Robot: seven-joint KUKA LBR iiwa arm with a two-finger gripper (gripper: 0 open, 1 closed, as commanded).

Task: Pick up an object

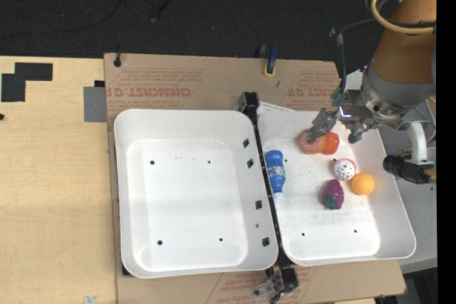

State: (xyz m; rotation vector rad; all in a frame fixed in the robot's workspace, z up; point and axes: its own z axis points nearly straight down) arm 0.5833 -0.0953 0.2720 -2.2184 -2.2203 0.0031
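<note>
— Nearest the lens, what do you see?

— Black clips (279, 280) at the bottom edge, where the two bins meet. From there the left bin (135, 153) runs up and leftward, and its white floor gives wide open room.

— And the right bin (399, 238)?

— Its lower half is bare floor too. The things gather in the upper half. A blue bottle (274, 171) lies right along the dividing wall. A purple object (332, 194) sits near the middle, an orange ball (363, 184) just to its right, and a white spotted ball (345, 169) just above the two, close to both.

— Where is the hand?

— The hand (340, 126) hangs at the upper part of the right bin, the grey arm (402, 67) coming in from the right. Its fingers (322, 123) stand spread apart, one dark finger resting over a pink and orange-red object (320, 144) and the other apart to the right. I can't tell whether the finger touches it; nothing sits between the two.

— Any room around that object?

— White floor lies open to its left, toward the blue bottle. The spotted ball is near on the lower right. The bin's top rim is close above it, with the brown cardboard (214, 85) on the bench beyond.
</note>
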